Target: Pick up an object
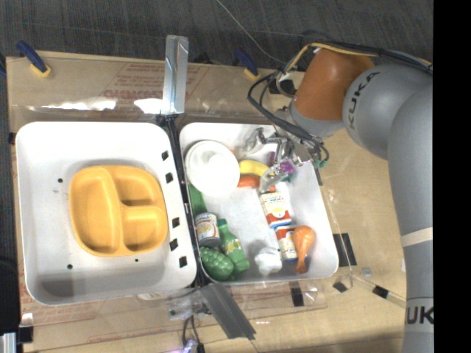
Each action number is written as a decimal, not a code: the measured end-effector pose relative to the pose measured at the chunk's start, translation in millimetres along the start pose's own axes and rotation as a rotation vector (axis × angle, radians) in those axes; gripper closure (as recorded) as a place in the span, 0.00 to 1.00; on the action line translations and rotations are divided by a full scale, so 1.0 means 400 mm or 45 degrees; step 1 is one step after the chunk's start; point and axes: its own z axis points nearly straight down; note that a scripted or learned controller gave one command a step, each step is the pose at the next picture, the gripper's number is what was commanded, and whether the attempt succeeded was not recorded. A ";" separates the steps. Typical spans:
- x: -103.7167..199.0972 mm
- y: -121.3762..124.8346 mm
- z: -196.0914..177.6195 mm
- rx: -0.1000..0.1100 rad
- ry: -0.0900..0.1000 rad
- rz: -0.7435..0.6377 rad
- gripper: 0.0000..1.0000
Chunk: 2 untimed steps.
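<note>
Metal claw (pixel 274 153) is lowered into right bin (pixel 324 219) beside yellow banana (pixel 254 169), finger state can't be told, nothing seen gripped, so pick & lift are judged undone.

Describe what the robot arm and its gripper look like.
The arm is thick, rounded and grey, with a glossy orange band above the wrist and dark KUKA lettering beside it. Black cables loop around the wrist. The gripper is small, silvery metal with thin wires.
</note>
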 end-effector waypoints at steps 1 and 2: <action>0.223 0.130 -0.002 0.001 0.003 0.098 0.00; 0.163 0.129 -0.001 0.003 0.002 0.149 0.00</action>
